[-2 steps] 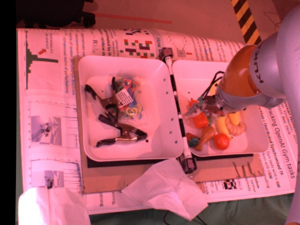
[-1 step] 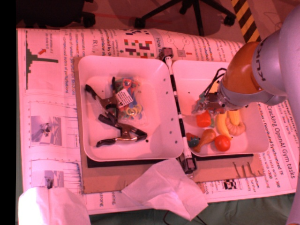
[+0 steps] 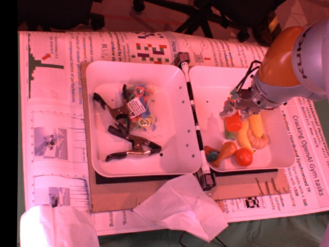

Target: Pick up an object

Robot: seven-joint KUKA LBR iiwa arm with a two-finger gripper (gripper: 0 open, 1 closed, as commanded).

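Hovering in the right bin [image 3: 216, 81], the gripper [image 3: 232, 112] hides its fingers' state; beneath sits a glossy red-orange toy [image 3: 234, 123].

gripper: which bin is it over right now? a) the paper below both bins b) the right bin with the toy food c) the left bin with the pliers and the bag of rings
b: the gripper is down in the right bin, just above the red piece and the banana of the toy food pile.

Lab: research posters [image 3: 67, 117], office chair [image 3: 205, 9]
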